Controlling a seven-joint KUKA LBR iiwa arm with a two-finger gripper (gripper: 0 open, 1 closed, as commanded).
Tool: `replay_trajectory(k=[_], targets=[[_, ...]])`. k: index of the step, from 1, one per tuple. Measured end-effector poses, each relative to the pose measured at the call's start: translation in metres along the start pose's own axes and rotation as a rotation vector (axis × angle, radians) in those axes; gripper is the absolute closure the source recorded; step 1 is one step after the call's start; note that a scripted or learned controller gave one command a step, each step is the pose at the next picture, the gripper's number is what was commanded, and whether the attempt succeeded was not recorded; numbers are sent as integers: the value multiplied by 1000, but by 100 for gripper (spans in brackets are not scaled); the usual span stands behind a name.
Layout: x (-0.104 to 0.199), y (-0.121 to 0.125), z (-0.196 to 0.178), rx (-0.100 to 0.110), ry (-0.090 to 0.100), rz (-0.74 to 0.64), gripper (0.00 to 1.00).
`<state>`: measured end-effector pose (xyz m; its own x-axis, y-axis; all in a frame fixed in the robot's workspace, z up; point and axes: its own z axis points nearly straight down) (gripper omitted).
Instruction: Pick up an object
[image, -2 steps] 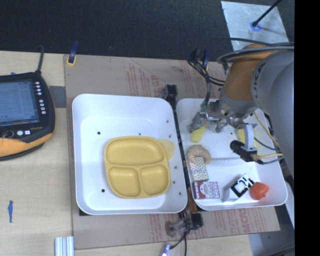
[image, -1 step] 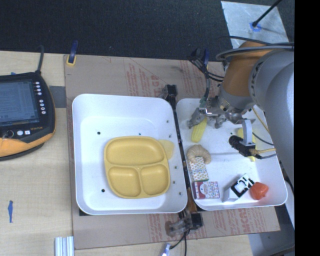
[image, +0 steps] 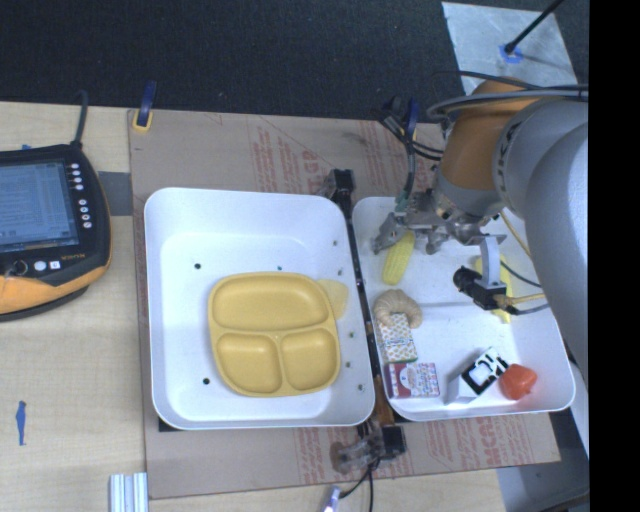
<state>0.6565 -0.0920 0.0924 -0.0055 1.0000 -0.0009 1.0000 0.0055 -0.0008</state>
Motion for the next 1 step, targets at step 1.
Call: replay_trajectory(k=[1], targets=[[-1,0,-11,0,0,-2,100]])
